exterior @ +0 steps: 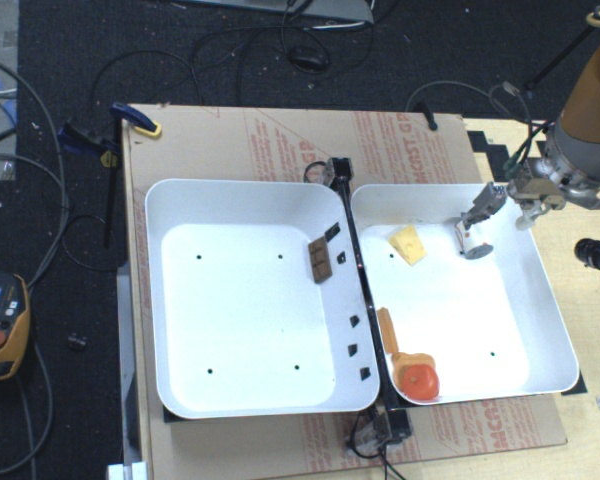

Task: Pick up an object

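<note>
My gripper (473,242) hangs over the far part of the right bin (540,298), reaching in from the right. A pale yellow block (409,245) lies on the bin floor a short way to its left, apart from it. At the near left corner of the same bin sit a red round object (418,380) and an orange stick-like piece (386,328) leaning along the wall. A small brown block (320,261) lies in the left bin (180,218) near its right wall.
The two white bins meet at a dark divider (357,268) with black clips. They rest on a cardboard sheet (280,138). Cables and a yellow-blue clamp (135,120) lie beyond the far left corner.
</note>
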You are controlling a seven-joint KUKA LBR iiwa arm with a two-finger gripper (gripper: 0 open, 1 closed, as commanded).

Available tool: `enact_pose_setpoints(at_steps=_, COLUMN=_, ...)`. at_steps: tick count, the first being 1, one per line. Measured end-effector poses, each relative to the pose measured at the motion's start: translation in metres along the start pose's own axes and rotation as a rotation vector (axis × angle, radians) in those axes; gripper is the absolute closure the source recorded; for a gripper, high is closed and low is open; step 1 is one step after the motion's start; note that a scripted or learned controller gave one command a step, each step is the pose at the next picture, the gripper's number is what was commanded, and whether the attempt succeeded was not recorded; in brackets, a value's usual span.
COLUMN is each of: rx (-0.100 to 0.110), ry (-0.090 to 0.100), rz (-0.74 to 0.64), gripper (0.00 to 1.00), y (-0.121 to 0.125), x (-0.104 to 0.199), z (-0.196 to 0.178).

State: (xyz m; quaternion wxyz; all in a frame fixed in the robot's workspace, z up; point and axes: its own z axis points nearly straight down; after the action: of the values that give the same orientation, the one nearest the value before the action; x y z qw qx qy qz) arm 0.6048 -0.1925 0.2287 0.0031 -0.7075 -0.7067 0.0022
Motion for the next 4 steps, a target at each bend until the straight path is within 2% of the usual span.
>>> enact_pose_setpoints(at_steps=1, rx=-0.007, ry=-0.001, rz=-0.001, gripper=0.00, y=0.002, x=0.000, z=-0.004)
enact_pose_setpoints(at_steps=2, rx=-0.004, ry=0.000, rz=-0.001, gripper=0.00, y=0.008, x=-0.004, z=0.043)
enact_pose_setpoints(at_steps=4, rx=-0.004, ry=0.000, rz=-0.001, gripper=0.00, y=0.000, x=-0.006, z=0.139)
